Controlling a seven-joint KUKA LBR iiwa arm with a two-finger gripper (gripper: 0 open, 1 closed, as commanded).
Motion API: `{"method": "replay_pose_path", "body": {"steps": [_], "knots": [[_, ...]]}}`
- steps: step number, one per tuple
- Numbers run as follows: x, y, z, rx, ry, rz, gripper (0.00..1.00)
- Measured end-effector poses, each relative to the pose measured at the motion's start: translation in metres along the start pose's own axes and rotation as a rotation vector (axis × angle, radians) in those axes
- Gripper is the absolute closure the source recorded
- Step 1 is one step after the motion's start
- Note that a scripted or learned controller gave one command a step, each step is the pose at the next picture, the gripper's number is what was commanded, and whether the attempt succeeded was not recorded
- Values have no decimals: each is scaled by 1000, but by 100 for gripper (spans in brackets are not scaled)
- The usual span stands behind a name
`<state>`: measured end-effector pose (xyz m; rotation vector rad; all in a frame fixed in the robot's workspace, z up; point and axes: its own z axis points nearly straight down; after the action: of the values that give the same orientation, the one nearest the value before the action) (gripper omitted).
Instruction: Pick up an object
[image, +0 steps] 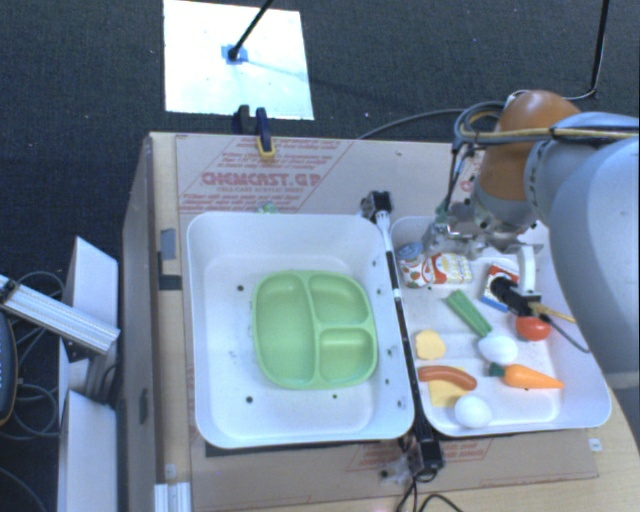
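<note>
My gripper (478, 238) hangs low over the far end of the right bin (590, 400), under the orange band of the arm. Just below it lies a red and white packet (436, 270), and a small white and orange box (497, 280) lies close to its right. I see nothing lifted clear of the bin. Further forward are a green stick (468, 312), a red tomato (533, 328), a white egg (497, 348), a yellow slice (430, 345), a sausage (447, 377), a carrot (528, 377) and a second egg (472, 410).
The left bin (215, 300) holds a green divided plate (315, 328). A black-tipped divider rail (392, 270) runs between the bins. The grey arm (590, 200) covers the right bin's far right corner. Cardboard (270, 175) lies under both bins.
</note>
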<state>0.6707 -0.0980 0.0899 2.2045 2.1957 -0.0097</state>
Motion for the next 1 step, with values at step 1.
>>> {"method": "replay_pose_path", "body": {"steps": [1], "knots": [[0, 0, 0, 0, 0, 0, 0]]}}
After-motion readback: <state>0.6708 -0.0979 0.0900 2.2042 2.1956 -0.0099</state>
